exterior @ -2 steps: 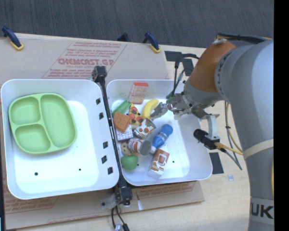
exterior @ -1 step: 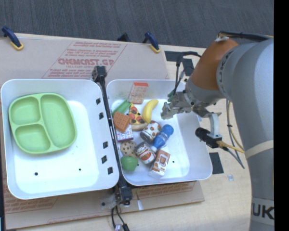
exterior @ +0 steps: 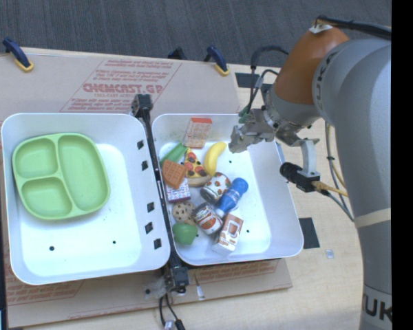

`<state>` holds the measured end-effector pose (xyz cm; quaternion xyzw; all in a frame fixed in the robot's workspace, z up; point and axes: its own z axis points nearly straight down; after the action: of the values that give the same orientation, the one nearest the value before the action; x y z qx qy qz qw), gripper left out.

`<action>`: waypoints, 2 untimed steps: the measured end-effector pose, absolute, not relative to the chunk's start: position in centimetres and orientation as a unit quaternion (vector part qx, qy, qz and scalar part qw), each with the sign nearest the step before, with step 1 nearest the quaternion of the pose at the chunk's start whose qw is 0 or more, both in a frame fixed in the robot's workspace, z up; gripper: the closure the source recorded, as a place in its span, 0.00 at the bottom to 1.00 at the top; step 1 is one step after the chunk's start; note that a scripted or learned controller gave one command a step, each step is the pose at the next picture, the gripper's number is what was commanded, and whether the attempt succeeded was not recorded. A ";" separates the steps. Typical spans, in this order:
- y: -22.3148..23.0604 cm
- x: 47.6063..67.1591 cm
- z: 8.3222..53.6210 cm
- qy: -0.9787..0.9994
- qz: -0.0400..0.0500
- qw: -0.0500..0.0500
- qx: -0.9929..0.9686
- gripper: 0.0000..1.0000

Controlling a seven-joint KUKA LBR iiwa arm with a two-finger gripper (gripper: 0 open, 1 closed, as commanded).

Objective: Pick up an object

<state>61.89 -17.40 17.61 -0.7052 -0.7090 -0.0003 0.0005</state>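
- Above the right bin (exterior: 282, 215), near its upper right corner, the grey arm (exterior: 344, 81) reaches in from the right, orange band high by the wrist; the end effector (exterior: 237, 143) points down and to the left, over the bin's white floor just beside the banana (exterior: 214, 157).
- End effector state: too dark and small to read; cannot tell how far it is parted, and nothing shows between its tips.
- Task things lie in a heap along the right bin's left half: banana near the top, a red-and-white carton (exterior: 199, 132) above it, an orange waffle-like piece (exterior: 173, 173) against the divider, a blue bottle (exterior: 233, 194) at centre, a cookie (exterior: 182, 212), a green round fruit (exterior: 185, 234) at the bottom, a small brown carton (exterior: 229, 232) beside it.
- Items touch or overlap one another; the banana's right side faces bare floor.
- Open room: the right bin's right third is bare white, under the arm.
- Left bin (exterior: 69, 253) holds a green divided plate (exterior: 60, 176) at its upper left; the lower right part of its floor is bare.
- Black clips run down the seam between the bins.
- Both bins sit on a cardboard sheet (exterior: 124, 81) clamped to the desk (exterior: 323, 280); cables hang by the right bin's right rim.
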 end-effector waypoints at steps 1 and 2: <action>-17.4 61.8 17.6 -0.709 0.000 0.001 -0.705 0.00; -16.8 53.9 9.2 -0.709 0.001 0.002 -0.705 0.00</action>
<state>53.85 -16.76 9.17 -0.7048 -0.7094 0.0012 0.0019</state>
